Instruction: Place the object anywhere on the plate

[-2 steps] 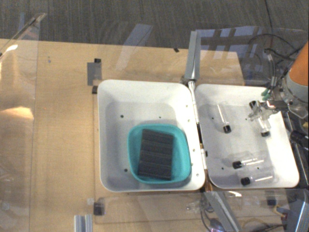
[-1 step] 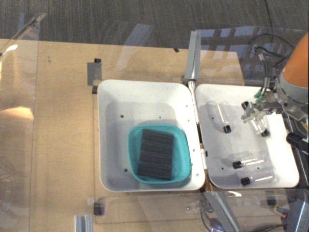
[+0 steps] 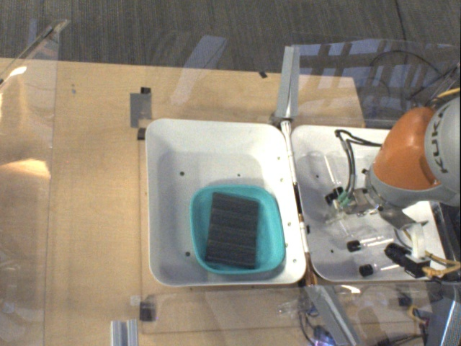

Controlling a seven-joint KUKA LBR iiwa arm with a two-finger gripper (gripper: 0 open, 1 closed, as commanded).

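1. I am looking down on a pale wooden bench [image 3: 79, 215], with dark grey carpet lying across the top of the frame.
2. Two shallow white bins are sitting side by side: the left bin [image 3: 166, 193] at centre, the right bin [image 3: 317, 258] at right.
3. A teal square plate [image 3: 270, 229] is resting low in the left bin, carrying a dark grey ribbed block [image 3: 233, 229].
4. The grey arm with the orange band [image 3: 407, 157] is hanging over the right bin; I cannot tell the gripper [image 3: 346, 200] jaws' state.
5. Open white floor is showing above the plate.

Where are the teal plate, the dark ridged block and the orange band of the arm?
teal plate [image 3: 272, 225]: camera view, on its bare right rim.
dark ridged block [image 3: 233, 229]: camera view, on the middle of its top face.
orange band [image 3: 403, 157]: camera view, on its rounded upper surface.
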